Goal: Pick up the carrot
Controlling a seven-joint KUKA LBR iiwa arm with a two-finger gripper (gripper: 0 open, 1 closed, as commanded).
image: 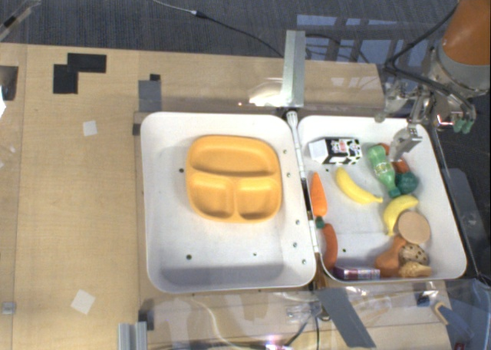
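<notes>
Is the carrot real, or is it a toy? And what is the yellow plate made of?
The small orange carrot with a green tip, lying by the right bin's left wall, looks like smooth toy plastic: even colour, slight sheen, though soft rubber is possible. The yellow three-compartment plate in the left bin seems to be matte moulded plastic, with rounded edges and one flat colour.

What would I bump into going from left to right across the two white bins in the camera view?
Yellow tray → carrot → black-and-white carton → small banana → green bottle → the gripper, hanging over the right bin's far corner.
</notes>
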